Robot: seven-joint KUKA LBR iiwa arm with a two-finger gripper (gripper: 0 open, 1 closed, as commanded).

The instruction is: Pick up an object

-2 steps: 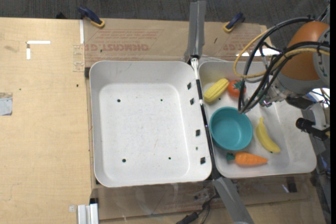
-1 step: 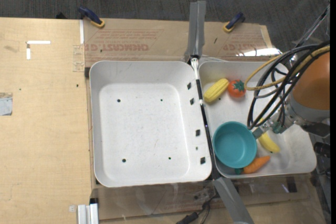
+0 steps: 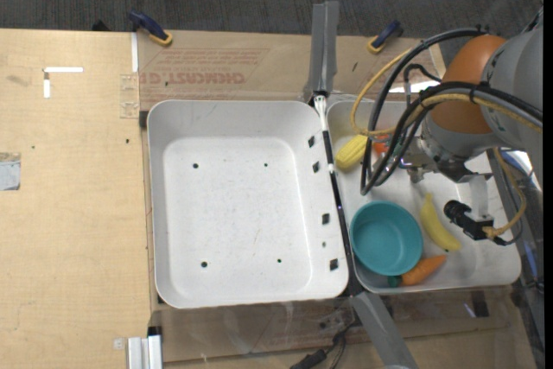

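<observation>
The right bin [image 3: 484, 276] holds a teal bowl [image 3: 386, 239] at its front left. A yellow banana [image 3: 438, 225] lies just right of the bowl, and an orange carrot [image 3: 423, 270] lies at the bowl's front edge. A yellow corn-like piece [image 3: 350, 152] rests against the bin's left wall at the back, with a small orange item [image 3: 378, 148] beside it. My gripper [image 3: 418, 172] hangs under the grey wrist [image 3: 458, 130] over the back middle of this bin, behind the banana, largely hidden by the arm and cables.
The left bin [image 3: 233, 203] sits beside the right one, parted by a raised divider [image 3: 328, 177]. Yellow and black cables [image 3: 389, 117] loop over the right bin's back half. Clamps [image 3: 151, 26] hold cardboard behind the bins. Bare bench [image 3: 69, 186] stretches left.
</observation>
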